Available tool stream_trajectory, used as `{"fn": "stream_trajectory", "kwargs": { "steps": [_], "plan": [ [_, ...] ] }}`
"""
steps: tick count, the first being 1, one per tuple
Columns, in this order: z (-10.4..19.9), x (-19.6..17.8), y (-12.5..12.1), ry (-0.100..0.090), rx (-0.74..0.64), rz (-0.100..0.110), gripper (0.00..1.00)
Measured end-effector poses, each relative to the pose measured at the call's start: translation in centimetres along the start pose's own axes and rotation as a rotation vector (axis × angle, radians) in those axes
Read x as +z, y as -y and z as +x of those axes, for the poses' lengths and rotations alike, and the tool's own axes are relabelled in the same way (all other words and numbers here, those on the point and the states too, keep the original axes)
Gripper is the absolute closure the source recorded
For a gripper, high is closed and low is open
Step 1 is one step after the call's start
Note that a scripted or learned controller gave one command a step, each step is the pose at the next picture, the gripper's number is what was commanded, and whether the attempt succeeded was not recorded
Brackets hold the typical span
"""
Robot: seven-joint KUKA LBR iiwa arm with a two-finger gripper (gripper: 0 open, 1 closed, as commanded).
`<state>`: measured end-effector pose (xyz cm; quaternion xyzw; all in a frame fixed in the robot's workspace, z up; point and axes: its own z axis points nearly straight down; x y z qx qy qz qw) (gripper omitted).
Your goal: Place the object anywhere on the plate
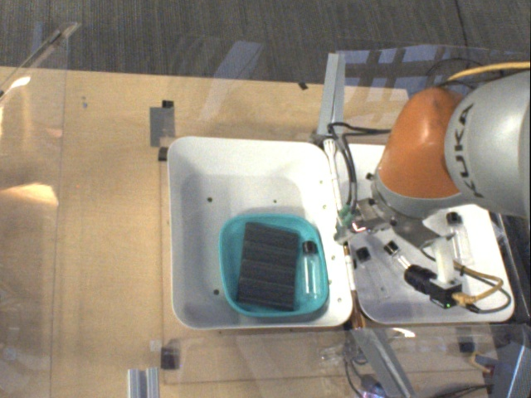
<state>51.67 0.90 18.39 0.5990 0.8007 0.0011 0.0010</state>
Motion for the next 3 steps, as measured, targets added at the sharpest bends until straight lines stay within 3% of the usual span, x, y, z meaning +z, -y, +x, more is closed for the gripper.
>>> {"fn": "stream_trajectory", "kwargs": {
  "steps": [2, 3],
  "plan": [
    [6.3, -0.8, -0.8, 0.0, -0.25, -0.002, 1.0],
    [6.2, -0.8, -0.8, 0.0, -0.25, -0.002, 0.0]
  ]
}}
